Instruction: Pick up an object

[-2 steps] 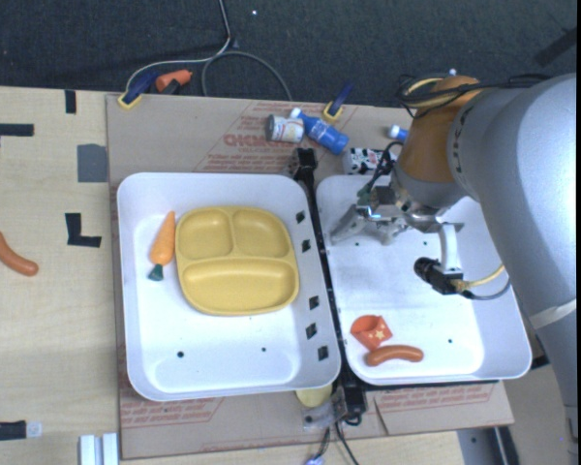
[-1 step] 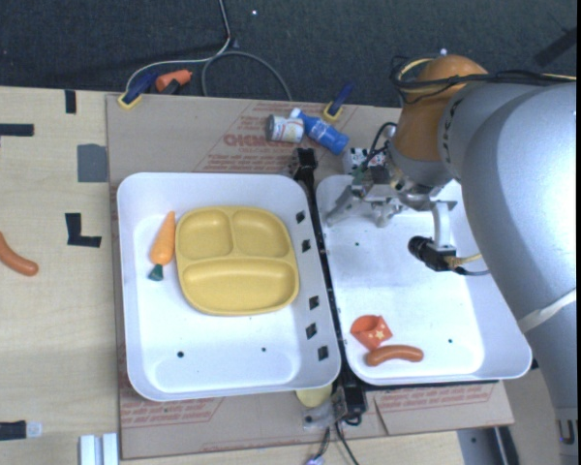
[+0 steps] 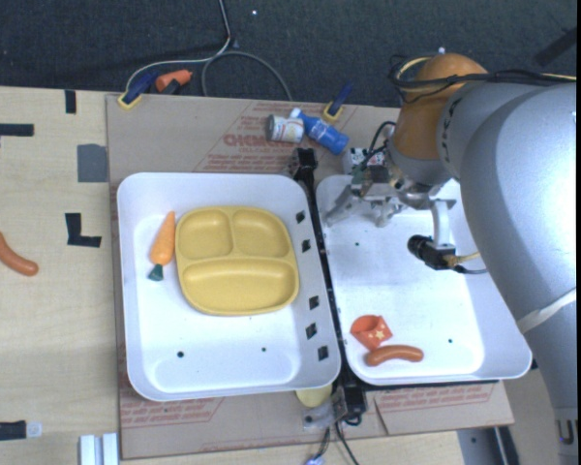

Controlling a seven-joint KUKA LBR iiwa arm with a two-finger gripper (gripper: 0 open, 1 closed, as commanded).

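**Pincer low over the right bin's upper-left corner, items well off**

Reaching in from the right: grey arm (image 3: 523, 172), orange band (image 3: 436, 105) above the wrist. Pincer (image 3: 368, 201) down over the upper-left part of the right bin (image 3: 465, 303), close to the divider between the two bins. Impossible to tell whether released or clenched; too small and cluttered by cables and fittings. Nothing visibly held.

Well below the pincer, near the same bin's lower-left corner: a red-orange toy piece (image 3: 372, 330), and just beneath it, touching or nearly so, a sausage (image 3: 395, 356) lying flat. Both clear of the pincer.

Left of the pincer, across the divider, in the left bin (image 3: 213, 366): a yellow sectioned plate (image 3: 237, 260), and beside its far edge a toy carrot (image 3: 163, 240), tip pointing up the view.

Above and slightly left of the pincer, outside the bins on the cardboard: a white and blue bottle (image 3: 308, 129) lying on its side. Far left, on the bench: a second sausage (image 3: 13, 253). Further up-left: an orange-handled clamp (image 3: 160, 83).
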